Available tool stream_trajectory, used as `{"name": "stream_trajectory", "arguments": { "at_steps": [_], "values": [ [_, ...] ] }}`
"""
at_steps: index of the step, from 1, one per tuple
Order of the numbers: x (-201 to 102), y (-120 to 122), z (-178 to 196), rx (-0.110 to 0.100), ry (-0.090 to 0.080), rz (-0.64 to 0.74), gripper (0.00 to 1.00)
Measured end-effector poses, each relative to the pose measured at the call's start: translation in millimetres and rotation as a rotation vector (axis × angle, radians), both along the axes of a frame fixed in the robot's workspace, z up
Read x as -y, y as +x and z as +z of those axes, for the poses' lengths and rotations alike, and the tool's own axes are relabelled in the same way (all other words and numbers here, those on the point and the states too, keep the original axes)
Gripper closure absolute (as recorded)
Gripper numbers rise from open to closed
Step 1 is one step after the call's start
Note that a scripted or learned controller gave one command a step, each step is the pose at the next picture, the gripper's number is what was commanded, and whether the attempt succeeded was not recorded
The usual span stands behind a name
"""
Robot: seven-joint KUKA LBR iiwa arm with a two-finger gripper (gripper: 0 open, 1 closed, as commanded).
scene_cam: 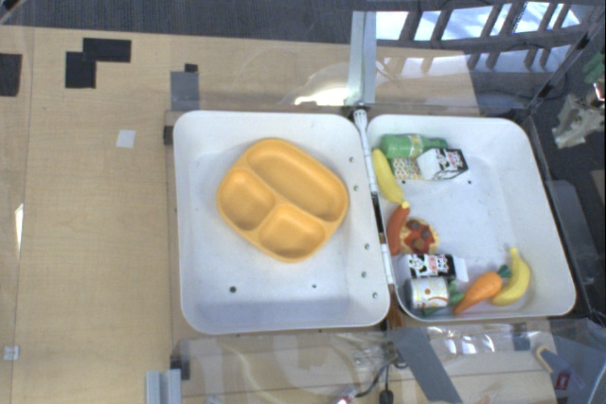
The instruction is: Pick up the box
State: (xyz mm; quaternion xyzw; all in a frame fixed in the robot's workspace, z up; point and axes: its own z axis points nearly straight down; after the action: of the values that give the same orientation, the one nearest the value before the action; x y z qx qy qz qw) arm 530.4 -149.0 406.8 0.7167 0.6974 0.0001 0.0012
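Gripper state: cannot tell. Box [441,164] lies in right bin [530,203], far-left corner, just beside green bottle [409,145]. Long axis roughly across bin. I judge reach goes leftward from bin's right side.

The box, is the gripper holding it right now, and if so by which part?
Nothing holds it. The box lies in the right bin next to the can, with nothing touching it.
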Motion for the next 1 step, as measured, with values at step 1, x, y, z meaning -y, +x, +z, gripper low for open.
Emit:
{"name": "stream_trajectory", "arguments": {
  "at_steps": [1],
  "values": [
    [-49.3,14.6,27.2,0.001,0.0,0.099,1.0]
  ]
}}
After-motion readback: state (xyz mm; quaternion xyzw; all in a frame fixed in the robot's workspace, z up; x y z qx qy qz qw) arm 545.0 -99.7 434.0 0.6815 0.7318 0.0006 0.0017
